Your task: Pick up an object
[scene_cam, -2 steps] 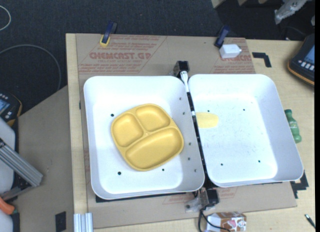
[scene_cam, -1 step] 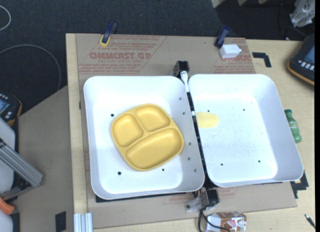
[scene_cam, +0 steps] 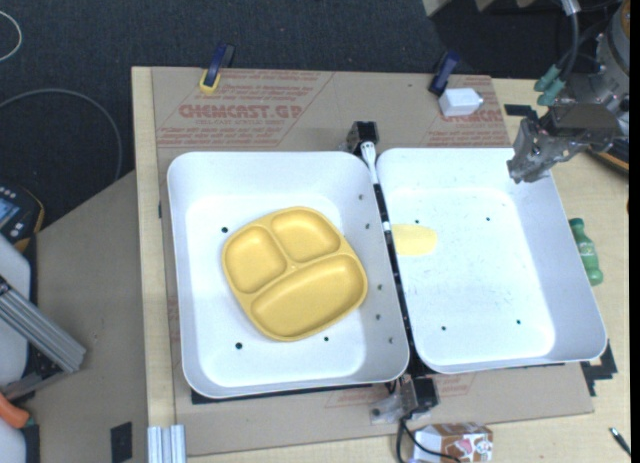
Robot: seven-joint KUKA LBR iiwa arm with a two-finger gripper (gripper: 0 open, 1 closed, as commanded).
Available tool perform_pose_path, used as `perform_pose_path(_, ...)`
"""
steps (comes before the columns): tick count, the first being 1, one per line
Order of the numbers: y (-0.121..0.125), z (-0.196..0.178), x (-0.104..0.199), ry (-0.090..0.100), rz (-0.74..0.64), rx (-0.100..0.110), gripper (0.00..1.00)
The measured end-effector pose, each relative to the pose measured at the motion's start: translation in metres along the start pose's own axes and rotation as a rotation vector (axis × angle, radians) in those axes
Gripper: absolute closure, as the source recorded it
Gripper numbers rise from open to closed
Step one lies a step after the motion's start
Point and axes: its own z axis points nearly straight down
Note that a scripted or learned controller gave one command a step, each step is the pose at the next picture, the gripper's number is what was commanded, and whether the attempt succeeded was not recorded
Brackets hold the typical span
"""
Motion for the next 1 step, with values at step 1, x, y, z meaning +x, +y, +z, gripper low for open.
perform_pose_path(1,-0.0184,0.0891,0.0455,-0.002,0.002,-0.006,1.00)
